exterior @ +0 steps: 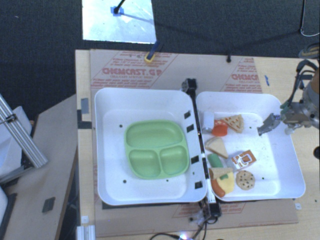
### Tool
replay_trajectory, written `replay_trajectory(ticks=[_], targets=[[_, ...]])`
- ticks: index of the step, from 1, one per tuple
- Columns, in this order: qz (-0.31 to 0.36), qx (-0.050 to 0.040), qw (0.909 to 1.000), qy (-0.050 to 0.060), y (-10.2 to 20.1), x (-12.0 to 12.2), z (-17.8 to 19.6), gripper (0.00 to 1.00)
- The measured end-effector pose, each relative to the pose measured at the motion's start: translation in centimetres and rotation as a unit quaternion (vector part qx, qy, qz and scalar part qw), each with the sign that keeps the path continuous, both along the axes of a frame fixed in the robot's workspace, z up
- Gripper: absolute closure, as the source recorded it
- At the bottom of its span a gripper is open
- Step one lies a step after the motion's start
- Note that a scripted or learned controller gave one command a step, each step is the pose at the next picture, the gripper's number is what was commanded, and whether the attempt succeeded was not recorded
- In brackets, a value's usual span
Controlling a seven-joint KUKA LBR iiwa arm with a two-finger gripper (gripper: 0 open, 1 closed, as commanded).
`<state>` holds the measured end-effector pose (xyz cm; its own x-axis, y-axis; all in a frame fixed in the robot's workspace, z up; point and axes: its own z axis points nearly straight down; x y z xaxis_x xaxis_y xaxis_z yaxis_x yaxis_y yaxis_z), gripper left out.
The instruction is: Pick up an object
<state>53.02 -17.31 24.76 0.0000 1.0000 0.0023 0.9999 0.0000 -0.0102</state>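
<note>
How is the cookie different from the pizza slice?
The cookie is round; the pizza slice is a triangle. The cookie is brown with dark specks; the pizza slice is tan with red on top. The cookie lies near the right bin's front edge; the pizza slice lies toward its back. Both are toy foods lying flat in that bin.

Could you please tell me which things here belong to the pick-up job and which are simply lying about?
For the job:
- grey metal claw
- right white bin
- toy pizza slice
- round brown cookie
- orange-and-white carton
- tan sandwich wedge

Lying about:
- left white bin
- green divided plastic tray
- shiny metal sheet
</note>
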Motion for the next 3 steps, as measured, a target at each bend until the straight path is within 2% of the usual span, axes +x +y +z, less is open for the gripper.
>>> replay_trajectory(ticks=[1, 2, 3], targets=[[0.002, -0.0013, 1.0, -0.006, 0.0, 0.2, 0.6, 0.0], [0.001, -0.0006, 1.0, -0.004, 0.3, -0.7, -4.8, 0.0], [0.001, -0.0004, 1.0, -0.004, 1.4, -0.7, -10.3, 0.0]])
